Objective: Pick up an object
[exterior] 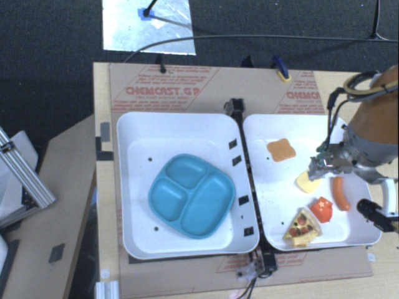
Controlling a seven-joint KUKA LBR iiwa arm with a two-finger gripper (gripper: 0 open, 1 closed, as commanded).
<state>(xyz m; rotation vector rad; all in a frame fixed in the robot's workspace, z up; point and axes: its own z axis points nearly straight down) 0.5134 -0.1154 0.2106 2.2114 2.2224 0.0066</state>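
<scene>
The right bin [268,217] holds several toy foods. An orange toast slice [281,149] lies near its back, a pale yellow piece [305,182] in the middle, an orange-red sausage [340,193] to the right, a red strawberry-like piece [322,208] and a pizza slice [303,227] near the front. My gripper [319,167] hangs from the grey and orange arm [374,126] just above the yellow piece, close to its upper right edge. The fingertips are dark and small against the bin.
The left bin [140,136] holds a blue divided plate [191,194]. A black divider with clips [244,179] runs between the bins. A dark arm part [374,213] reaches over the right bin's front right corner.
</scene>
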